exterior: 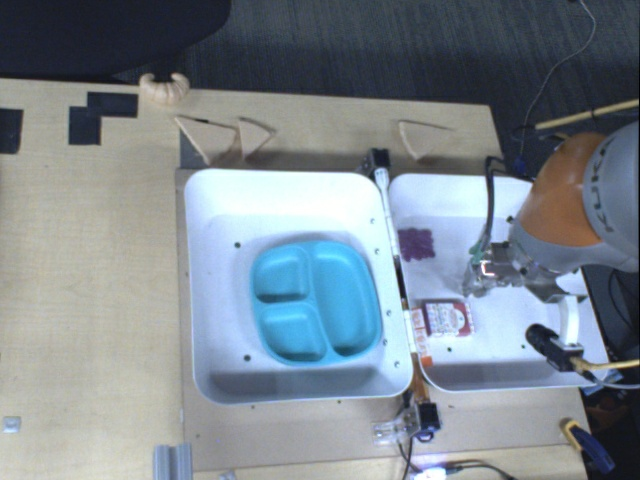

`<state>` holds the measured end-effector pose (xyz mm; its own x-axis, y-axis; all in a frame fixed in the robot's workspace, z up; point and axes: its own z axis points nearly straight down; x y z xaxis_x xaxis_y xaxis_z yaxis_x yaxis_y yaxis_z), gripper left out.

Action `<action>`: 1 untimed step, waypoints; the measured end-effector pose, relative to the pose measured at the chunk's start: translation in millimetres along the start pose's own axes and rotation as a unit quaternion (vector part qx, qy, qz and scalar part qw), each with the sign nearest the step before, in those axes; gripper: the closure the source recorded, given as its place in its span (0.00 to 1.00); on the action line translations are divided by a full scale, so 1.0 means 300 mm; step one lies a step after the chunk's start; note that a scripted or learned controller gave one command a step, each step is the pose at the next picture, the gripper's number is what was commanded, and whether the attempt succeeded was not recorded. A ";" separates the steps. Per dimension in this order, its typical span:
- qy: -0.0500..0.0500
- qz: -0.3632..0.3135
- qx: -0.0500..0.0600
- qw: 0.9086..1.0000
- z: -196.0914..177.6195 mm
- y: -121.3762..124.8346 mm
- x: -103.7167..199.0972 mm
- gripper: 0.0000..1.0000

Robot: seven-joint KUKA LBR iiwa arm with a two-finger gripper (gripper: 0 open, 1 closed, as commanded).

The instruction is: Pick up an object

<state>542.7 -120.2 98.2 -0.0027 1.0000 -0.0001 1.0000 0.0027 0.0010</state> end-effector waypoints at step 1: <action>0.000 0.001 0.000 1.000 -0.077 -0.186 -0.040 1.00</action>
